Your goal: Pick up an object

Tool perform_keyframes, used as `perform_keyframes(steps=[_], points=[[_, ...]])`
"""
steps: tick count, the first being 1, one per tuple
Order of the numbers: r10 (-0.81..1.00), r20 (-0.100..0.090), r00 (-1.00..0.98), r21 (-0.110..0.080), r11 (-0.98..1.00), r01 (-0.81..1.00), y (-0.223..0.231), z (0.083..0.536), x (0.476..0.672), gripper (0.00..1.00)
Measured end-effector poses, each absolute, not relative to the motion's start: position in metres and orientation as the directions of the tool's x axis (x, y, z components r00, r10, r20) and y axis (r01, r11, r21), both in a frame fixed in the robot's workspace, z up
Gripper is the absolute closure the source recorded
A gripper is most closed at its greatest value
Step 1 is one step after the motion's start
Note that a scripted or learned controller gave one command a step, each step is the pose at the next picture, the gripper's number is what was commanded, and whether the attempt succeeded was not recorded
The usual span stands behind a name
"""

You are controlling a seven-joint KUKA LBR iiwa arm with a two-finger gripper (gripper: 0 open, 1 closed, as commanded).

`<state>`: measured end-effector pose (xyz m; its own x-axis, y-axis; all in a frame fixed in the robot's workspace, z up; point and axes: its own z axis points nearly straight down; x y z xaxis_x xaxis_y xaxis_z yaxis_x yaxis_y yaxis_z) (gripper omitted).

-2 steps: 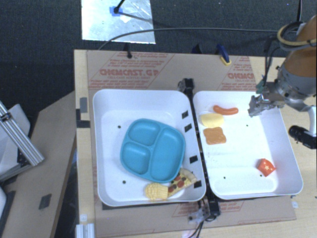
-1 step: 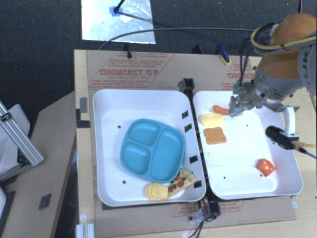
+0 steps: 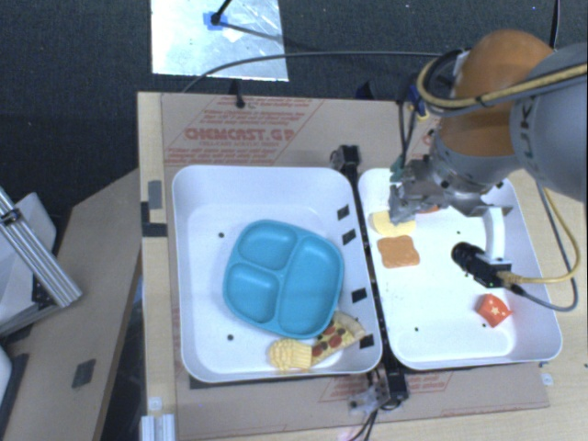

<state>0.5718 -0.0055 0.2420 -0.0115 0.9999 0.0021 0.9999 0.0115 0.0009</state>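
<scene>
My gripper (image 3: 402,213) reaches down into the right bin (image 3: 441,338) near its far left corner. Its tip is right at a pale yellow flat piece (image 3: 381,222), partly covering it. Just in front of that lies an orange-brown toast slice (image 3: 399,252), apart from the gripper. A small red-orange block (image 3: 493,310) sits near the bin's right front. The orange-banded wrist hangs above the bin's far side and hides the floor beneath it.
The left bin (image 3: 197,246) holds a blue divided plate (image 3: 282,277), with a yellow corn cob (image 3: 289,354) and a pizza slice (image 3: 336,335) at its front edge. A black divider strip (image 3: 354,219) separates the bins.
</scene>
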Motion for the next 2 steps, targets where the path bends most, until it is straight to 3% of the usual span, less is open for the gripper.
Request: perform_keyframes(steps=[2], points=[[1.0, 0.002, -0.01, -0.001, 0.01, 1.0, 0.092, 0.223, 0.566, 1.0]])
